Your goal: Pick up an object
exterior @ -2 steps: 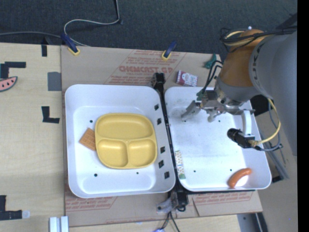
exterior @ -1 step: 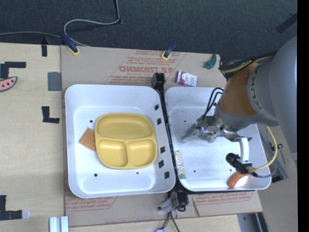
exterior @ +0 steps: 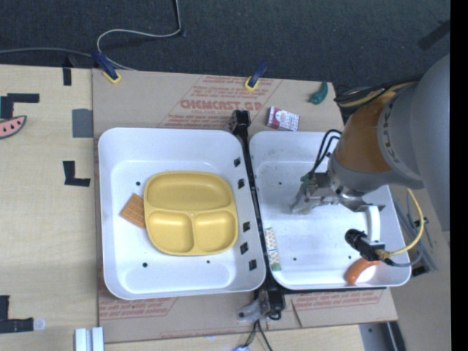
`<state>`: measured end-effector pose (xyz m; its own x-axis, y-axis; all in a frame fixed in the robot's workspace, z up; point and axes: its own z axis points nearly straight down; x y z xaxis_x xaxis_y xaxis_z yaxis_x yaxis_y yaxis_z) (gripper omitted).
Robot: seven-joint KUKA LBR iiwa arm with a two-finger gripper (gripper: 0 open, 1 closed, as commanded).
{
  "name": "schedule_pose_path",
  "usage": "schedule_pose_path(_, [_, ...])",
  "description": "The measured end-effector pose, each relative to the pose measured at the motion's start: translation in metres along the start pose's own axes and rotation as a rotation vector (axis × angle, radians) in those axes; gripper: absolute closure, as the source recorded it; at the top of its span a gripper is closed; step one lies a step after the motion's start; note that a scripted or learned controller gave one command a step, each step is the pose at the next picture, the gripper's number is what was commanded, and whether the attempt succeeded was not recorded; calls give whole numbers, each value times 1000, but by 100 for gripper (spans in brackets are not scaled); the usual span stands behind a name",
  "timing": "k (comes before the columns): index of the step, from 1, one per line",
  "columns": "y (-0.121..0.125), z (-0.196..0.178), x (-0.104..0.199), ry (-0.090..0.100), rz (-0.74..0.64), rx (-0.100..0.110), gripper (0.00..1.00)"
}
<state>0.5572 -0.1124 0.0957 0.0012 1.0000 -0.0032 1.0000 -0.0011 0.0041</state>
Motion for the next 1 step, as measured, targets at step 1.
schedule_pose_path(1, [0, -9, 0, 1, 0, 1, 100])
